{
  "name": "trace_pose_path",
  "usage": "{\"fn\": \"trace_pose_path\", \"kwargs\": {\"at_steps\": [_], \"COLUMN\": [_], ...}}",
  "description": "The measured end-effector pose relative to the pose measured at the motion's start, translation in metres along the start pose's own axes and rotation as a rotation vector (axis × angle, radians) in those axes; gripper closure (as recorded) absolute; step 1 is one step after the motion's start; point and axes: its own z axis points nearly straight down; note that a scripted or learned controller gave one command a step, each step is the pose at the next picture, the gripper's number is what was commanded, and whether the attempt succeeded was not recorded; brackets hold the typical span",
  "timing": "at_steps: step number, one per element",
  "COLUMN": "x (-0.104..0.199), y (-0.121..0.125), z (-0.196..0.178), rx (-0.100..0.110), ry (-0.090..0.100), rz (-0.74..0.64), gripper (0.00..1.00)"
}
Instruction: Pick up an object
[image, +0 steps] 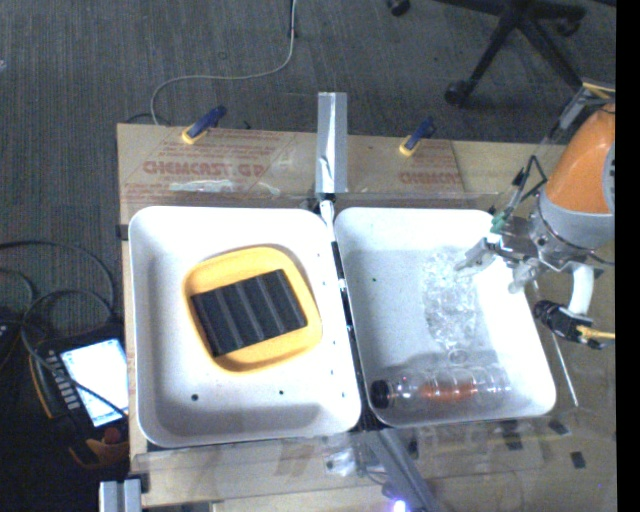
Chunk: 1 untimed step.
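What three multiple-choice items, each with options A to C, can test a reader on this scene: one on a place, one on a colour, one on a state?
1. Where does the clear plastic bottle lie?
A. in the left bin
B. along the near wall of the right bin
C. on the floor

2. What colour is the rim of the tray in the left bin?
A. yellow
B. green
C. red

3. How does the bottle rest?
A. upright
B. on its side
C. lifted between the fingers of the gripper

Key: 1 B, it lies by the right bin's near edge. 2 A, a yellow rim surrounds the dark ribbed centre. 3 B, its length lies flat on the bin floor, apart from the gripper.
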Motion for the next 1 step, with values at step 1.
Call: {"fn": "trace_pose_path", "kwargs": {"at_steps": [1], "x": [0.021], "y": [-0.0437], "z": [0.0836], "rx": [-0.015], "ry": [0.001], "rz": [-0.141], "gripper": [0.0]}}
